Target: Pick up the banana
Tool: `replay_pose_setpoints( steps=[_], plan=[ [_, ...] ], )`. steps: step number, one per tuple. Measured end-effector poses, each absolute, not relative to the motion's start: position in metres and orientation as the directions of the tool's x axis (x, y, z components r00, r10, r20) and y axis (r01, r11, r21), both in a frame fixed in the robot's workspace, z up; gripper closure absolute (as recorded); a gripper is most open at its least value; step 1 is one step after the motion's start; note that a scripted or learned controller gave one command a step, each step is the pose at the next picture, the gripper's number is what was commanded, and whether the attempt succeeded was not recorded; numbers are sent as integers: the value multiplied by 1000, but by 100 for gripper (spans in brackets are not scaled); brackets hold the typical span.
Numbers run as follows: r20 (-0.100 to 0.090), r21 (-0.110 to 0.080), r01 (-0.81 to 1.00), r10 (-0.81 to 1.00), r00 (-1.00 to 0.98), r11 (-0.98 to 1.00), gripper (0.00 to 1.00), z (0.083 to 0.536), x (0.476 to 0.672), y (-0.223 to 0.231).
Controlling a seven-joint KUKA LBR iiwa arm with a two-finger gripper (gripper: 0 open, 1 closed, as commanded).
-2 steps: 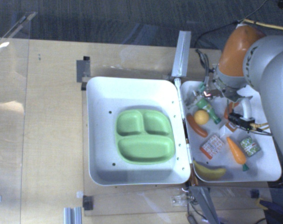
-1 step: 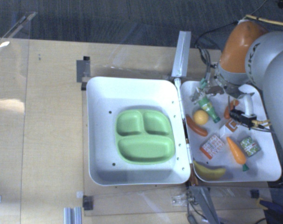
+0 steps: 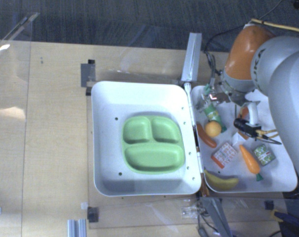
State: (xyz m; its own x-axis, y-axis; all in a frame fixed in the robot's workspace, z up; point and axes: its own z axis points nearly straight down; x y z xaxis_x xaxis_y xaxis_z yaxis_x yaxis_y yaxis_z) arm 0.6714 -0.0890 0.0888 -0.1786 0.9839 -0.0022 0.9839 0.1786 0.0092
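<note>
The banana [image 3: 221,180] lies in the right bin [image 3: 286,181], against its near wall. Farther back from the banana lie a red-and-white packet [image 3: 224,154], a carrot [image 3: 249,159], an orange [image 3: 213,128] and a red pepper [image 3: 206,135]. The gripper [image 3: 212,98] hangs over the far end, well apart from the banana; its state cannot be told.

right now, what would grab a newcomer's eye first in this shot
The big grey arm with its orange band looms over the right bin, its gripper low at that bin's far left corner. Next comes the green divided tray, alone in the middle of the left bin. Then the clutter of small food items in the right bin, with the banana lying along its near edge, apart from the gripper.
</note>
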Motion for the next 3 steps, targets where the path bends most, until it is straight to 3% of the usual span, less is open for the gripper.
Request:
replay_pose_setpoints(
  steps=[1, 2, 3],
  plan=[
    [-2, 9, 1000, 1000, -28, 28, 100, 189, 671, -120],
    [-3, 8, 929, 929, -371, 371, 100, 98, 671, -111],
    [3, 2, 928, 928, -372, 372, 0, 97, 670, -109]
  ],
)
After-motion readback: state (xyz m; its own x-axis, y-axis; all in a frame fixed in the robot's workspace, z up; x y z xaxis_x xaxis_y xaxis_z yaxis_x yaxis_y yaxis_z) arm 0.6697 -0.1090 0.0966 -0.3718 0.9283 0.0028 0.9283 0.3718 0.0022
